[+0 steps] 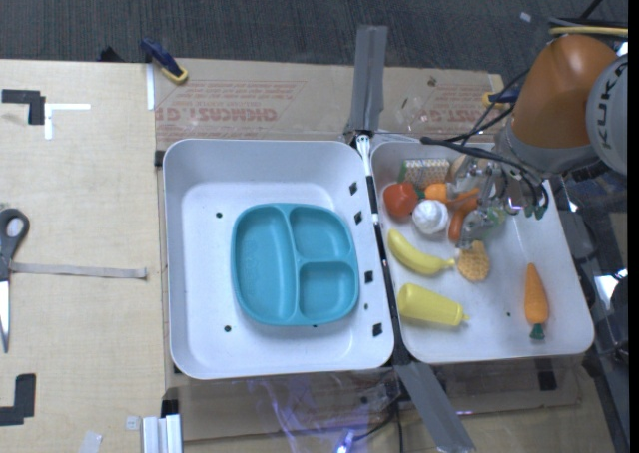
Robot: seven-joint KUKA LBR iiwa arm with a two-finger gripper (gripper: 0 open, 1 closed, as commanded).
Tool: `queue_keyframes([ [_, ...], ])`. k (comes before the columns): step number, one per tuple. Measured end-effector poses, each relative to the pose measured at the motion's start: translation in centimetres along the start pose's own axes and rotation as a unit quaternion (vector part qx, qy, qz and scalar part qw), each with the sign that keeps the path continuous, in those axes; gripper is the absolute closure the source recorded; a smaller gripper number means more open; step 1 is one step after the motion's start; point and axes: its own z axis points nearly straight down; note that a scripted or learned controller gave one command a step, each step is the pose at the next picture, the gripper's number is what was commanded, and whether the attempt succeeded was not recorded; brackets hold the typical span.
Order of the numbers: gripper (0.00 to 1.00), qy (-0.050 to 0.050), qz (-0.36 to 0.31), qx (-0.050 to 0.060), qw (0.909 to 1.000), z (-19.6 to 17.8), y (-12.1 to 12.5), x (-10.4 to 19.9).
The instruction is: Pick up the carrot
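Observation:
The carrot (536, 294), orange with a green stub at its near end, lies lengthwise by the right wall of the right bin (569, 271). My gripper (486, 210) hangs low over the middle back of that bin, to the left of the carrot and further back, well apart from it. It sits in a crowd of toy food, right beside an orange-red piece (459, 214) and just above a round waffle-like biscuit (474, 261).
Also in the right bin are a red tomato (399, 200), an orange (436, 192), a white garlic bulb (430, 217), a banana (417, 254) and a yellow bottle (431, 305). The left bin (190, 271) holds a teal divided plate (296, 263).

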Motion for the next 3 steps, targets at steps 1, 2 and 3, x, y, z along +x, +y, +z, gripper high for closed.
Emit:
queue_keyframes([
  [1, 0.0, -0.003, 0.238, -0.001, 0.9714, 0.5, -0.8, -1.3],
  [2, 0.0, -0.001, 0.37, 0.0, 0.929, 0.7, 0.5, -1.9],
  [3, 0.0, 0.001, 0.492, 0.0, 0.8705, 0.8, 5.1, -1.8],
])
